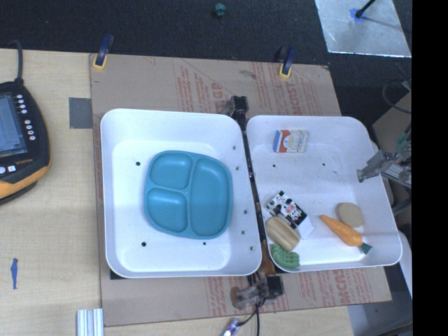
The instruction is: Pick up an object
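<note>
While the fingers (371,168) hover at the right bin's (329,128) right rim, seemingly parted, holding nothing, its middle lies open.

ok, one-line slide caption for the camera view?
Tool at the right bin rim; carrot, small box and other toys inside; blue divided plate in the left bin.

carrot (341,230): orange, green tip, lying slantwise, near right of right bin
tan oval (350,214): just beside carrot, far side
blue-and-white packet (290,141): flat, far left of right bin
</note>
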### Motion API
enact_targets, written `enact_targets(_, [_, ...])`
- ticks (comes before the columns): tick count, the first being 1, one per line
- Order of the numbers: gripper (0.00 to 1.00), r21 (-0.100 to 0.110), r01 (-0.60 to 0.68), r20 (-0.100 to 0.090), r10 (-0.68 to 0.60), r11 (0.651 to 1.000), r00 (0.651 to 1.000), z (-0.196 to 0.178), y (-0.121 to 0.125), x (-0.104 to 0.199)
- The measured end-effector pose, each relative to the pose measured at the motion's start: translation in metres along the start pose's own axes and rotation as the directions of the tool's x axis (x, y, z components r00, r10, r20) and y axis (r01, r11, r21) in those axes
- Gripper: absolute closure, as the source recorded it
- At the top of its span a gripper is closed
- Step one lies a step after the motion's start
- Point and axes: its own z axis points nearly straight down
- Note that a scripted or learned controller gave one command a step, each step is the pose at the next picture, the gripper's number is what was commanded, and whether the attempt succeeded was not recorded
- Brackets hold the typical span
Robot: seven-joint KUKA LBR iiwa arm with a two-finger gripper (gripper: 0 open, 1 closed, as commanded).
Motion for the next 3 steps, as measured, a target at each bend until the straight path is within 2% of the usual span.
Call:
enact_targets(1, [0.00, 0.005, 0.001, -0.002, -0.001, 1.000, 1.000, 0.185, 0.005, 0.031])
enact_targets(2, [0.00, 0.001, 0.000, -0.002, 0.000, 1.000, 1.000, 0.187, -0.030, 0.001])
enact_targets(3, [1.00, 0.002, 0.004, 0.000, -0.004, 1.000, 1.000, 0.177, -0.029, 0.000])
